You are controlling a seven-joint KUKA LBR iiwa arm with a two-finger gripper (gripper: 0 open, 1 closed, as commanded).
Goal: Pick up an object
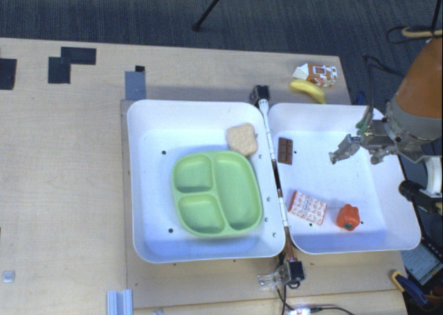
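Note:
My gripper (356, 155) hangs over the upper right part of the right bin (394, 241), open with nothing between its fingers. Below it in that bin lie an orange-red pepper (348, 217) near the front, a red-and-white packet (306, 207) to the pepper's left, and a small brown chocolate bar (284, 150) near the bin's left wall. The gripper is well to the right of the chocolate bar and above and behind the pepper.
The left bin (138, 168) holds a green divided plate (216, 192) and a tan bread slice (242, 139) at its back right. A yellow banana (307, 89) and a small snack packet (322, 73) lie on the bench behind the right bin.

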